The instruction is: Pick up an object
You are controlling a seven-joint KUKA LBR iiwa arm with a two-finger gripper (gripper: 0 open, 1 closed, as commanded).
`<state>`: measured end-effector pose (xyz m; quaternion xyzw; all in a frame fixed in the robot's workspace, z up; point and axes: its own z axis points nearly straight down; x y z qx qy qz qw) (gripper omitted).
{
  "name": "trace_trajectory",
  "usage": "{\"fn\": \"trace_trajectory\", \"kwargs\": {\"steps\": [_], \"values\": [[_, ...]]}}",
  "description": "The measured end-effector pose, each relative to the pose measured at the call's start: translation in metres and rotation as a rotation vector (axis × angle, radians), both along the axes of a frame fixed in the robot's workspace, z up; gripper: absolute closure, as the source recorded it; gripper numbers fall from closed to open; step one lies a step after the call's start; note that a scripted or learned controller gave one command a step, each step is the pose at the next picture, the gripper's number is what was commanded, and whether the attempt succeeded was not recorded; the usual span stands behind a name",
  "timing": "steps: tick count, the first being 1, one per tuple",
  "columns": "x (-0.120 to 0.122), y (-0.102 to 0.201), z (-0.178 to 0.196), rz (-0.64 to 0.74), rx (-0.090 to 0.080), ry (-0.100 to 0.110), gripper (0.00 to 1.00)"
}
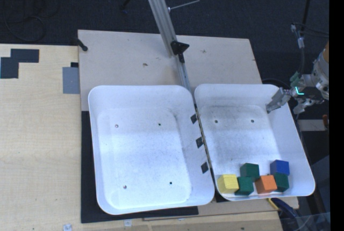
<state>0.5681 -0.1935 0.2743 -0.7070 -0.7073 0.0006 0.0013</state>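
Jaws (280, 100) are seen at the far right rim of the right bin (242, 117), hovering over its upper corner; open or closed cannot be told, and nothing is seen held. The blocks are clustered in the bin's near corner, well apart from the jaws: yellow block (228, 182), two dark green blocks (249, 170) (244, 186), orange block (265, 183), blue block (279, 166), another green block (281, 181). The left bin (142, 149) is beside it on the tabletop (129, 58). Blocks are judged light, rigid, not fragile. The yellow block is best taken across opposite flat faces, since its left side is free.
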Motion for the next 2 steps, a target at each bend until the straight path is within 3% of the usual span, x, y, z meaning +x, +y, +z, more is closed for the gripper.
{"fn": "trace_trajectory", "kwargs": {"steps": [2], "values": [[0.0, 0.0, 0.0, 0.0, 0.0, 0.0, 0.0]]}}
